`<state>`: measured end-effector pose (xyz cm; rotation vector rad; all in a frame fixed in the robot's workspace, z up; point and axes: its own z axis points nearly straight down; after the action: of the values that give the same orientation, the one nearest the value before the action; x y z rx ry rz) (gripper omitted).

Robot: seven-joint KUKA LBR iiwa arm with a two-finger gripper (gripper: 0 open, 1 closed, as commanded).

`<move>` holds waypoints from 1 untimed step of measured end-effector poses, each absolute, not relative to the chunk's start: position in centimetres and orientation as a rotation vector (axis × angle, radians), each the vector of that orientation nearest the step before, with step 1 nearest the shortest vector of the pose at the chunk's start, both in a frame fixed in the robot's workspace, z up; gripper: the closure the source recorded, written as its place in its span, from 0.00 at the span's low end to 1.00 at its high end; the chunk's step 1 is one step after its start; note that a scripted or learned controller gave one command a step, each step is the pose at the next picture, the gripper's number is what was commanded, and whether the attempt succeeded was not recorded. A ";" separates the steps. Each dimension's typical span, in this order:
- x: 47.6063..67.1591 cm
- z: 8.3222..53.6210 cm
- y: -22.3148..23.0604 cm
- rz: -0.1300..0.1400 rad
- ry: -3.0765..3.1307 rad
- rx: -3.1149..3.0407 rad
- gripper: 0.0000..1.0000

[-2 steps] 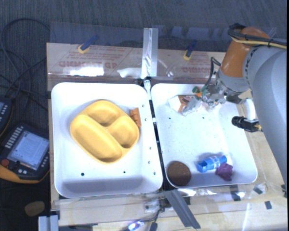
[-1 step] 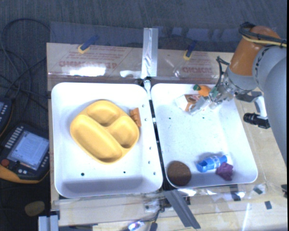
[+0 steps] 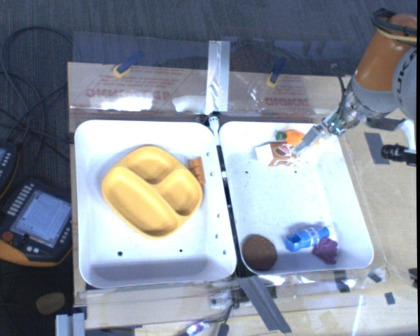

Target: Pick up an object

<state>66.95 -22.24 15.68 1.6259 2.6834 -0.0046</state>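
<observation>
In the right bin [image 3: 336, 194], my gripper [image 3: 306, 143] reaches down from the upper right, its tip at the far end of the bin. The tip touches or hovers just over a small white and red packet [image 3: 280, 153]. A small orange and green item [image 3: 291, 136] lies right behind the tip. At the near end of the same bin lie a brown ball [image 3: 259, 251], a blue bottle [image 3: 306, 237] and a purple piece [image 3: 326, 250]. I cannot tell whether the gripper holds anything.
The left bin [image 3: 98, 257] holds a large yellow lumpy object [image 3: 152, 189], with a small orange piece [image 3: 196, 170] against its right wall. A handheld pendant [image 3: 28, 222] and cables lie on the floor to the left. Clear plastic sheeting [image 3: 154, 89] lies behind the bins.
</observation>
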 end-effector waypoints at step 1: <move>67.3 11.5 -22.2 0.007 2.777 1.460 0.00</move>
<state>67.27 -22.18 11.47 1.4605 2.7773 0.0067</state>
